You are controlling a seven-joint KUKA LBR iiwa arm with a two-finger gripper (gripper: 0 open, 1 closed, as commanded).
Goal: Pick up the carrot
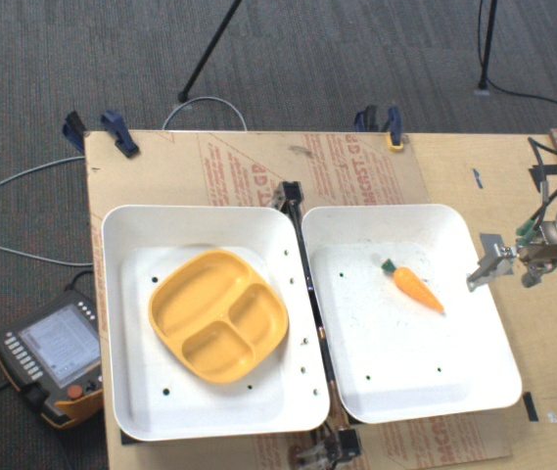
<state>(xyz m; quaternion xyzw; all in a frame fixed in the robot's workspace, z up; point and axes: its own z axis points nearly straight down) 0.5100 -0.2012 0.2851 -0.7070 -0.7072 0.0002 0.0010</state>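
Carrot (417,287) is in the right bin (474,385), upper-mid area of the floor, lying flat on a diagonal: green stub end toward upper-left, orange tip toward lower-right. Nothing touching it; clear white floor all around.

Claw (498,262) sits at the right bin's right rim, approx level w/ the carrot, near it but apart, no contact. Only a small grey metal piece pokes in from the right side, w/ wrist hardware and some green bits behind it over the table (454,169). Too small and side-on to read the fingers, so can't tell if released or clenched. Nothing visible btwn them, so not grasping the carrot.

Left bin (121,262) holds a yellow divided plate (217,313), 3 compartments, roughly centred, turned at an angle. Plate compartments look bare.

Bins are side by side, touching along a dark clamp strip (307,292) running down the middle. Table top is brown cardboard-like sheet w/ red printed lettering, blue clamps (116,130) on the far edge at left and near centre.

Off the table: teach pendant (53,360) on the grey carpet at lower-left, grey cables looping near it, tripod legs (214,37) at the top.
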